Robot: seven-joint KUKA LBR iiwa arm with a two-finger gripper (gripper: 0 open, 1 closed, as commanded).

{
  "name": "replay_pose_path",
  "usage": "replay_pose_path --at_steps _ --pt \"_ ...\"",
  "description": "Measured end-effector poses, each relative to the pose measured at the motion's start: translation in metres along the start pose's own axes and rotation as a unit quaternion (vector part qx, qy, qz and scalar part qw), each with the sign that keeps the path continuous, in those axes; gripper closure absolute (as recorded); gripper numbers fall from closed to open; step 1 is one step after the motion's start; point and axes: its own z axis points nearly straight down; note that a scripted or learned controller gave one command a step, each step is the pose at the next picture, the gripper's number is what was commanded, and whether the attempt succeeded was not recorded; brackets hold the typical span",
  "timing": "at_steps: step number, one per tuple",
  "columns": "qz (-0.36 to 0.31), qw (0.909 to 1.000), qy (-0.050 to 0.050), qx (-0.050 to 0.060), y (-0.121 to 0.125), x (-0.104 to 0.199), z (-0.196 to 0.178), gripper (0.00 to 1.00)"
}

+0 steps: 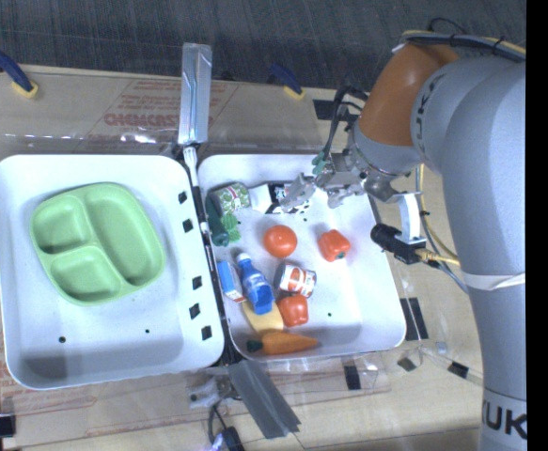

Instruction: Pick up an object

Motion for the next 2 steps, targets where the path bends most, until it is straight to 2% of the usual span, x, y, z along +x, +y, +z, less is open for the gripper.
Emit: replay_pose_path --at_steps 1,2 --pt "0.011 0.9999 0.001 0.001 -0.02 -0.037 0.072 0.0" --pt "-0.003 1.0 0.001 0.001 0.014 -0.04 0.038 0.0"
